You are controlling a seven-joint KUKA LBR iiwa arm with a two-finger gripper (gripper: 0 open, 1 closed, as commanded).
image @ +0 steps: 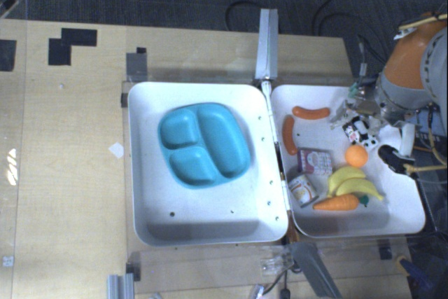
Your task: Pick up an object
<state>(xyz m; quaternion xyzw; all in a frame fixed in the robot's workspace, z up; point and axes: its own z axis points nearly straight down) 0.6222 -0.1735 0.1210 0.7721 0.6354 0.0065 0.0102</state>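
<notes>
The right bin (404, 222) holds several things: two sausages, one lying across (310, 112) and one upright along the left wall (288, 134), an orange (356, 155), yellow bananas (353, 183), a carrot (336, 204), a small tin (302, 190) and a pink packet (316, 162). A black-and-white toy (358, 131) lies at the bin's far right. My gripper (360, 108) hangs over that far right corner, just above the toy and the orange. Nothing is visibly held in it.
The left bin (210, 231) bears a blue divided plate (204, 143). A metal post (267, 45) rises behind the seam between the bins. Black cables lie on the floor beyond the bench.
</notes>
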